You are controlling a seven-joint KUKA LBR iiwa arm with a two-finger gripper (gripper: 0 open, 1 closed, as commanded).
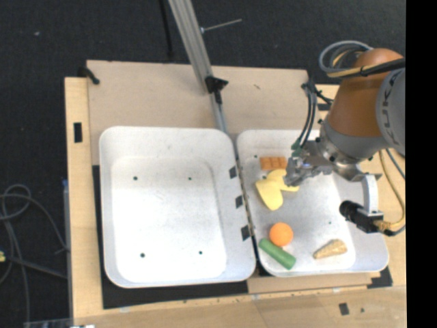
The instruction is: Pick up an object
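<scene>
The arm is reaching in from the right and hanging its gripper (298, 173) low over the right bin (362, 255), right at the upper edge of a pale yellow toy (271, 190) lying toward the bin's left side. From where I'm standing I can't tell how far the gripper is open or whether it has hold of anything; the wrist is covering that spot.

The yellow piece is looking like light moulded plastic, smooth and rounded, so it's probably going to be slippery; gripping across its narrower upper part seems safest. Just behind it a small orange block (273, 162) is sitting. Nearer, an orange ball (280, 234) is resting beside a green stick (277, 253), with a tan wedge (330, 249) off to the right.
</scene>
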